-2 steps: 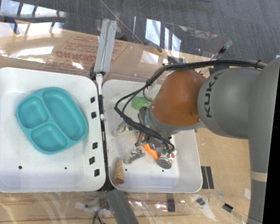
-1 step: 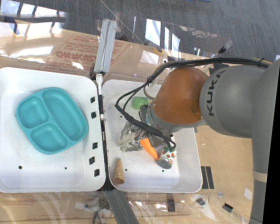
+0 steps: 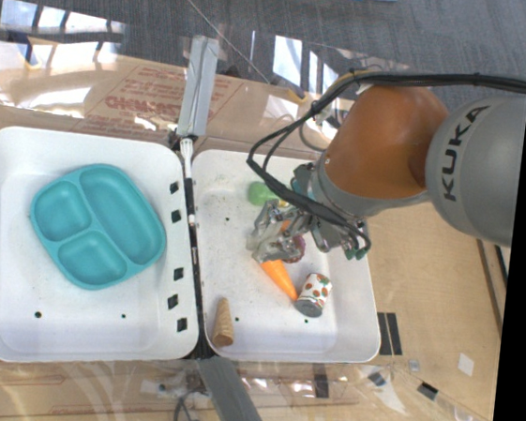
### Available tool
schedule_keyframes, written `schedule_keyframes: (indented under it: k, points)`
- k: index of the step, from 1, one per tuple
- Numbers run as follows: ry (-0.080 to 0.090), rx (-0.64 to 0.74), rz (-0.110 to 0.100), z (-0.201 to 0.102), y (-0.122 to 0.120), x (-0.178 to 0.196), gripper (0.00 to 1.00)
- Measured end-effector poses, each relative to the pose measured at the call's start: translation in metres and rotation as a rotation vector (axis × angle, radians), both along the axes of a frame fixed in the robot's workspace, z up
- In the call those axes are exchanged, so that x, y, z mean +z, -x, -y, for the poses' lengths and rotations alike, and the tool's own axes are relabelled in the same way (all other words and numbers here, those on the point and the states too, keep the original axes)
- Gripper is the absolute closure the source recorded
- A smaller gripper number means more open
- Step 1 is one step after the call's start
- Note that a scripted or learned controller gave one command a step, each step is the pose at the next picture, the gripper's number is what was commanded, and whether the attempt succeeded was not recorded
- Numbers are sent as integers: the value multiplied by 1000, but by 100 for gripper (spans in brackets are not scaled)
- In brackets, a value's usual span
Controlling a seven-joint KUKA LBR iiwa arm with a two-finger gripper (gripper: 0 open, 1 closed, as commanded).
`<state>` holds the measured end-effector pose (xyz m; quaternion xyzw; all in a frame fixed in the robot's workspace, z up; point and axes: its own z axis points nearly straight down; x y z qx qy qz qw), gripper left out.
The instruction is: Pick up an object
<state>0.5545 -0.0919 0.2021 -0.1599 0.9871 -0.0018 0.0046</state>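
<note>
Bright, even light from above, with no hard shadows. Strong white glare on the two bins, near blown out along the rims and floors, so little surface detail. Soft, faint shadow under the arm onto the right bin floor. Window-like reflections in pale blue patches on the clear sheet at the top, and streaky highlights on the plastic film along the bottom edge. Dull sheen on the orange band. Modest sharpness overall: small things in the right bin soft and smeared, print on the cardboard barely legible. Slight bowing of straight lines near the corners. Gripper area murky, detail lost.
</note>
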Motion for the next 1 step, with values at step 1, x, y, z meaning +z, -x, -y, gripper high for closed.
schedule_keyframes:
  k: [1]
  points:
    - [1,364,-5,19,18,24,100]
